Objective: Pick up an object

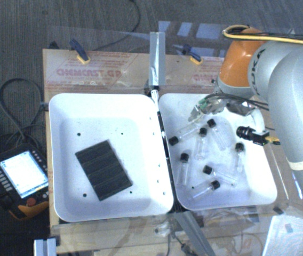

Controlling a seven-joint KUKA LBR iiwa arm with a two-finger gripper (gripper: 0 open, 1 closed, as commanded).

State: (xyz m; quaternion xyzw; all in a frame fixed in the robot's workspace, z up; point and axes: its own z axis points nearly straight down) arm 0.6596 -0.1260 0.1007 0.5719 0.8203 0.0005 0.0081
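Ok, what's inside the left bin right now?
The left bin holds one dark ribbed rectangular pad, lying flat and slanted. Anything beneath the pad is covered, so I cannot tell.

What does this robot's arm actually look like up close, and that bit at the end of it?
The arm is a thick, rounded tube in smooth light grey, with a glossy orange band ringing it above the wrist. A yellow-and-black cable loops over the top of the band. Dark lettering runs up the grey shell beside the orange. The claw at the tip is a small metal-and-wire assembly, too tangled to make out in detail.
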